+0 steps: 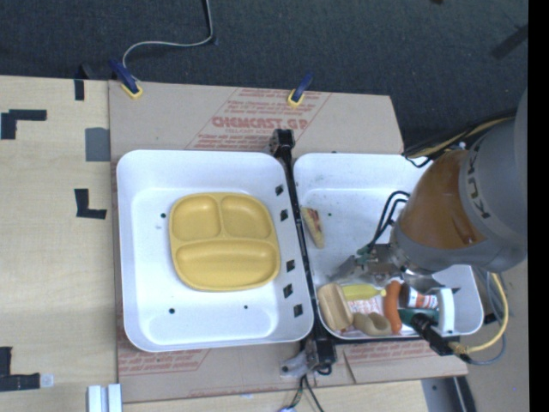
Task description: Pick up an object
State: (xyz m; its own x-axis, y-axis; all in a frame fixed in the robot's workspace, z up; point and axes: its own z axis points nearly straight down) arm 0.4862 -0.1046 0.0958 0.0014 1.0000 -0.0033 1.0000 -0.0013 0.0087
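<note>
Grey robot arm w/ orange band hangs over right white bin. Gripper sits just above toy food pile at bin's near edge; can't tell its state. Yellow plastic divided plate lies in left white bin.

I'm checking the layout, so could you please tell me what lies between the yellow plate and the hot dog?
In the camera view, the black divider lies between the yellow plate and the hot dog.
</note>
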